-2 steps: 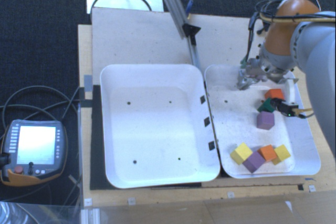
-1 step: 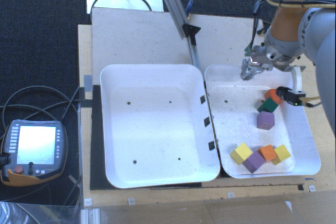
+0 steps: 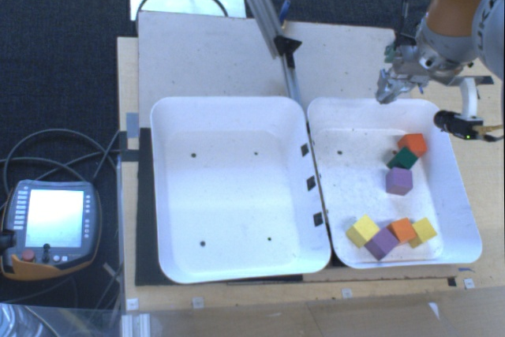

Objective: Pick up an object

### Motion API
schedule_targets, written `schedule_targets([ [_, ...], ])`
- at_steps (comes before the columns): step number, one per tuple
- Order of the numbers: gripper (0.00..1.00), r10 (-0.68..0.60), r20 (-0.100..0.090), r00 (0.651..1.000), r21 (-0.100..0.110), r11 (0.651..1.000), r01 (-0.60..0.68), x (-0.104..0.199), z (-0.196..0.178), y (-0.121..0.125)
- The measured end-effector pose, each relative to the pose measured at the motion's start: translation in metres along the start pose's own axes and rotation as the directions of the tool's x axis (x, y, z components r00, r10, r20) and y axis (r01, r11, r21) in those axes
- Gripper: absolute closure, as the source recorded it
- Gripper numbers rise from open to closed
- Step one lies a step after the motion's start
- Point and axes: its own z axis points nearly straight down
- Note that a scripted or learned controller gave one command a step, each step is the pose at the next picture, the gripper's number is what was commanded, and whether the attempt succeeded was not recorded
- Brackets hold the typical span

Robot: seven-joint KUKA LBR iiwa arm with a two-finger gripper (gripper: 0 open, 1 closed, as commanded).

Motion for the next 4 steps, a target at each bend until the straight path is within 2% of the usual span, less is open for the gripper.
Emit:
schedule_targets([
  [1, 1.00, 0.000, -0.001, 1.000, 0.002, 1.000, 0.000, 0.000, -0.047, 0.002],
  [2, 1.00, -0.005, -0.004, 1.000, 0.008, 1.000, 0.006, 0.059, -0.050, -0.006],
  [3, 1.00, -0.006, -0.005, 1.000, 0.009, 1.000, 0.006, 0.115, -0.035, -0.006],
  [4, 1.00, -0.005, -0.004, 1.000, 0.011, 1.000, 0.005, 0.167, -0.026, -0.025],
])
